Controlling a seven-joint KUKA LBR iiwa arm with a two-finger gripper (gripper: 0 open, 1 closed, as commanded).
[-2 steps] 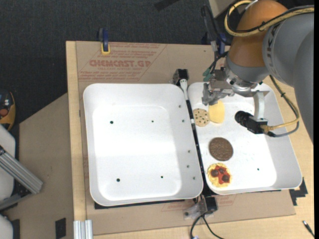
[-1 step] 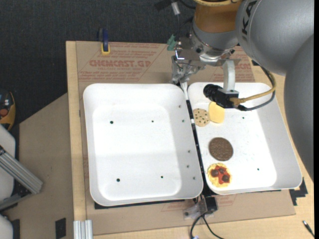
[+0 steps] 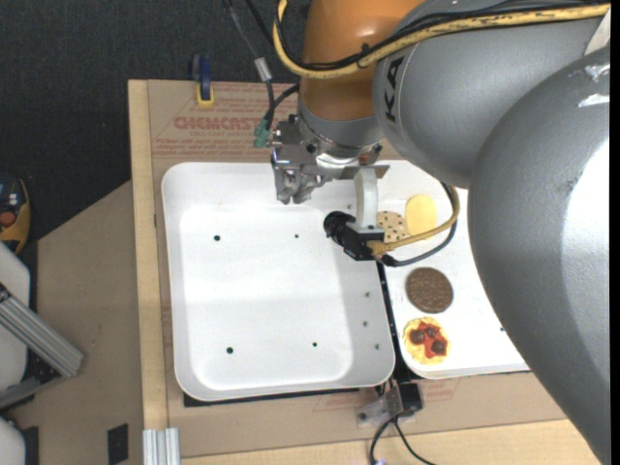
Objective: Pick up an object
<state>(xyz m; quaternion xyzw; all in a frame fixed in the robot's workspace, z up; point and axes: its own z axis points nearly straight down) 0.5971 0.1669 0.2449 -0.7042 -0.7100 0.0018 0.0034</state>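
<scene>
Pincer poised over the far edge of the left bin, finger state impossible to tell, nothing seen between its tips. Reach step, judged: candidate objects all in the right bin — yellow piece, perforated cracker, brown disc, red-topped piece. Next: shift right, descend over one, close.

along the far edge of the cardboard sheet you can read red print, "chemcast"; the smaller red lines beneath it are too blurred for you to make out.
</scene>
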